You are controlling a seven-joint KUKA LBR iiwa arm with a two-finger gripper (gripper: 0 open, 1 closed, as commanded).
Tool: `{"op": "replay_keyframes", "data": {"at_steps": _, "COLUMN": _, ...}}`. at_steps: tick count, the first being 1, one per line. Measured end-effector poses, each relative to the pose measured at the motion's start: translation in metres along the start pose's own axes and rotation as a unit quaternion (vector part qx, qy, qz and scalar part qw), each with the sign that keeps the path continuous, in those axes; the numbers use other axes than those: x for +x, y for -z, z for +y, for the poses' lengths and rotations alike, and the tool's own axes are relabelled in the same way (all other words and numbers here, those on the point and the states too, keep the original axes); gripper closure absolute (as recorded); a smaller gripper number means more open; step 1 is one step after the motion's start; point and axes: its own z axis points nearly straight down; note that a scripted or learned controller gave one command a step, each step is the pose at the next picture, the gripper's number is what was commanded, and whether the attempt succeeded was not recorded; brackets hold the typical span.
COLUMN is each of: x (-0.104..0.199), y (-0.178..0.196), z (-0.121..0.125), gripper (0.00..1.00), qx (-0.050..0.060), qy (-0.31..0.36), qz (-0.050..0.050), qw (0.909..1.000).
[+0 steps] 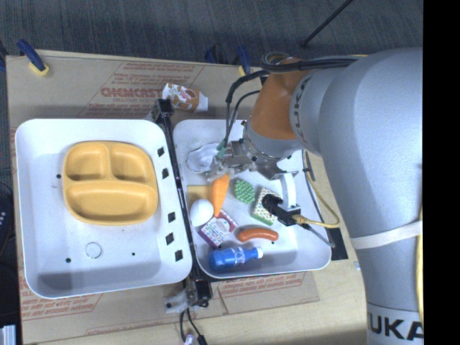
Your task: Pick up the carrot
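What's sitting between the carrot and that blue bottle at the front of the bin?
In the camera view, a white egg and a small pink-and-white packet lie between the carrot and the blue bottle.

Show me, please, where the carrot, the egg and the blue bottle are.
carrot (219, 192): camera view, middle of its orange body.
egg (201, 211): camera view, centre of its white shell.
blue bottle (228, 257): camera view, middle of its blue body.

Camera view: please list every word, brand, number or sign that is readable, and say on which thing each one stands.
"UKA", the cut-off end of the brand, on the grey arm.
"CHEMCAST", red print, on the cardboard sheet under the bins; the smaller lines are blurred.
Small packet and blue bottle: labels too small to read.
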Motion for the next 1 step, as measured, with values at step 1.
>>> {"op": "replay_keyframes", "data": {"at_steps": 1, "x": 0.0024, "y": 0.1059, "z": -0.0757, "gripper": 1.0, "qx": -0.002, "qy": 0.107, "qz": 0.0, "qw": 0.9943}}
